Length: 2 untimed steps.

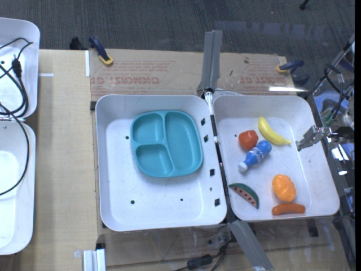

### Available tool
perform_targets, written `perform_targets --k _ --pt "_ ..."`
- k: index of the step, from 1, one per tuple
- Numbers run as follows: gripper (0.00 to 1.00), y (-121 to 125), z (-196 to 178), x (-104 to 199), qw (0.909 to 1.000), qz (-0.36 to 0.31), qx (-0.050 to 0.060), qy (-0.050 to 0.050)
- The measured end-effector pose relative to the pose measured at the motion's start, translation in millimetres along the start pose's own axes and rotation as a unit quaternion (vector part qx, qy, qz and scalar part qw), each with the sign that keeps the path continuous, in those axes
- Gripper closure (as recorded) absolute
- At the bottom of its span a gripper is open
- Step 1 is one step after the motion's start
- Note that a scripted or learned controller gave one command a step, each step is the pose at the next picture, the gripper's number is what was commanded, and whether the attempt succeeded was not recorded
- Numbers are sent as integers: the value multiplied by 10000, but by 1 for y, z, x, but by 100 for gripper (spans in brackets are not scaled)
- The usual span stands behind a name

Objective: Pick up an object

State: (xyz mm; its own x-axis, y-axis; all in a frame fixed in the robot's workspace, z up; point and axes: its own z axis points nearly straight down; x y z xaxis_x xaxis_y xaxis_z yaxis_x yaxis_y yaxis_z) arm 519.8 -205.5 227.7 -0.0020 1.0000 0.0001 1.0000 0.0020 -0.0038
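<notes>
Two white bins sit side by side on your bench (pixel 62 151), which is pale wood with a sheet of brown cardboard (pixel 146 72) under the bins and dark carpet (pixel 141 10) beyond it. Two blue-and-yellow clamps pin the cardboard at its far edge. The left bin (pixel 113 208) holds one teal tray (pixel 167 143) with three compartments. The right bin (pixel 316 168) holds six things: one banana (pixel 272 132), one red tomato (pixel 247 139), one blue-and-white bottle (pixel 255 156) lying tilted just beside the tomato, one watermelon slice (pixel 246 195), one orange pumpkin (pixel 284 187) and one sausage (pixel 288 209) against the near wall. Your fingers (pixel 307 138) hang at the right rim of that bin, near the banana's right tip but apart from it. You cannot tell from here how wide they stand. Nothing lies between them.
</notes>
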Motion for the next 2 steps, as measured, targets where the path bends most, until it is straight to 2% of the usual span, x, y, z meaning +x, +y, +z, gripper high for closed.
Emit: perform_targets --k 1,2 --pt "0 -33 118 38 10000 17 0 6" --pt "0 -42 137 54 10000 26 -4 4"
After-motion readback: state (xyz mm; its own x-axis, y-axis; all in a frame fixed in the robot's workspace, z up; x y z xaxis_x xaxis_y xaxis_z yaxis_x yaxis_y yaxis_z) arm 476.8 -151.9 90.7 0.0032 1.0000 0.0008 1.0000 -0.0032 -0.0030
